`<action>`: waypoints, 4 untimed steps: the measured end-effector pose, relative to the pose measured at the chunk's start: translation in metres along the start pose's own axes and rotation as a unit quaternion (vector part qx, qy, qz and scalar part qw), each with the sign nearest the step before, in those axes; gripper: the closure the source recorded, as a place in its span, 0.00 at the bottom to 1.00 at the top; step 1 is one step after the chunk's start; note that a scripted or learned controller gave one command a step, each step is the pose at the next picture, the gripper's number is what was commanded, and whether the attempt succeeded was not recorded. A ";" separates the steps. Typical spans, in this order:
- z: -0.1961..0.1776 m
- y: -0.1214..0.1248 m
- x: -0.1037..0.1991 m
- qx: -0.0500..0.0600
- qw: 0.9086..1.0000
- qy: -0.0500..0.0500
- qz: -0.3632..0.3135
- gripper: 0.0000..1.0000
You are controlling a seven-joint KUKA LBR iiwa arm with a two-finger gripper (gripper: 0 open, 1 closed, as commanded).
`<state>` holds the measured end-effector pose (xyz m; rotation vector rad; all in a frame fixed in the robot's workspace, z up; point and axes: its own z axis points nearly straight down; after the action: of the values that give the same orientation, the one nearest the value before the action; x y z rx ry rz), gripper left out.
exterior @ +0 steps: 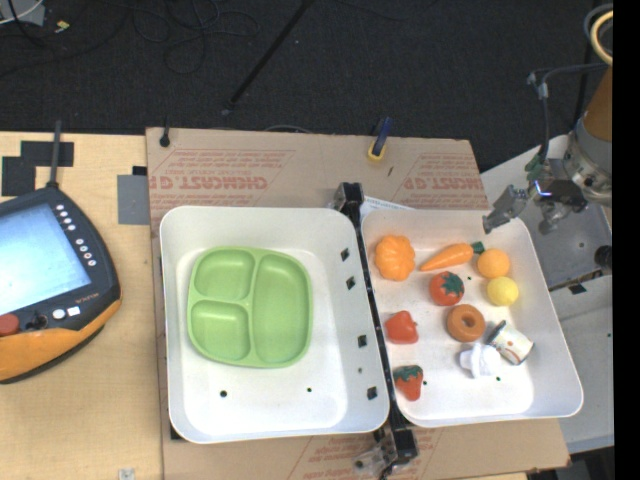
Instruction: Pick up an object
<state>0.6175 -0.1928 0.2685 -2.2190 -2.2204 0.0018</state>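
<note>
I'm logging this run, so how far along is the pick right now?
Nothing looks done yet: the toy foods, such as the orange plastic carrot and the brown toy doughnut, all lie in the right white bin. In hand: nothing visible; the end effector sits beyond the bin's far right corner. Left: reaching in, grasping, lifting.

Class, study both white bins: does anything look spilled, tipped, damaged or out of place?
Nothing stands out. The green three-section plastic plate lies flat in the left white bin. The toy foods, among them the orange carrot and brown doughnut, lie apart inside the right white bin.
</note>
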 end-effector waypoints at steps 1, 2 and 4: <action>-0.124 -0.014 0.058 -0.007 1.000 -0.001 -0.003 0.00; -0.125 -0.015 0.056 0.000 1.000 -0.001 -0.003 1.00; 0.019 -0.108 0.206 0.005 1.000 0.001 -0.003 1.00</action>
<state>0.5089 0.0135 0.2501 -2.2071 -2.2200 0.0102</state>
